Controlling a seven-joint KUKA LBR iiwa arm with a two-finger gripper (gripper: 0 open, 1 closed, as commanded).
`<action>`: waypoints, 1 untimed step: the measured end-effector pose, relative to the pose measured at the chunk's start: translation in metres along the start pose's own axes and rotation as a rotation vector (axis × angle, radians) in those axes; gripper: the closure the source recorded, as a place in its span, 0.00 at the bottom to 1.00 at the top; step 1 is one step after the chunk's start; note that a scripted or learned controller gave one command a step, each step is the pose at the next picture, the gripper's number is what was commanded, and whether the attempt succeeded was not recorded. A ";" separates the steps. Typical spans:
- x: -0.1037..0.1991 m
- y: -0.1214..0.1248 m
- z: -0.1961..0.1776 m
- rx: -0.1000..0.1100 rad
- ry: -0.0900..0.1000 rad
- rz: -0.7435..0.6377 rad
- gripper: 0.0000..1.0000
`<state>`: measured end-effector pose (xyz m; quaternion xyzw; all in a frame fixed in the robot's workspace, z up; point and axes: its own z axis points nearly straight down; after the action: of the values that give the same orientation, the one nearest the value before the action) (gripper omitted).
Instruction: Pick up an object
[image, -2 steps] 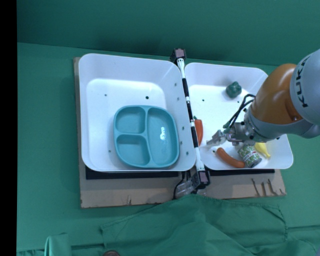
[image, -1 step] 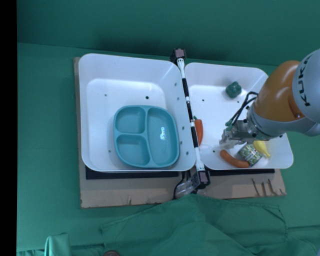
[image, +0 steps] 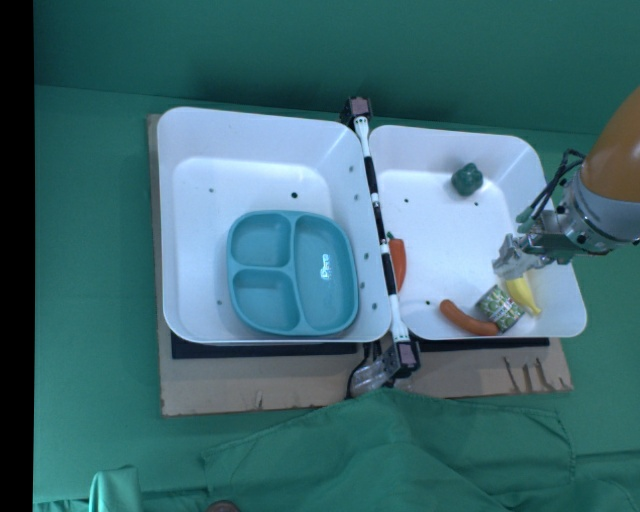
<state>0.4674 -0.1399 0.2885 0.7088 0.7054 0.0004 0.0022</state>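
Grey two-finger gripper (image: 512, 262) sits low in the right shallow white bin (image: 430, 215), just above a yellow banana-shaped toy (image: 524, 294) and a small green-labelled can (image: 500, 307). Finger state cannot be told; possibly touching the banana.

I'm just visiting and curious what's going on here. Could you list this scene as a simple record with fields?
arm: grey with orange band, reaching in from the right
end effector: over the right bin, just above the yellow item
right bin contents: dark green item, carrot, sausage, small can, yellow item
left bin contents: teal divided plate
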 end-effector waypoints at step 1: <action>-0.021 0.000 -0.071 -0.001 0.000 -0.001 1.00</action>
<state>0.4674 -0.1606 0.3600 0.7086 0.7056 0.0005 0.0026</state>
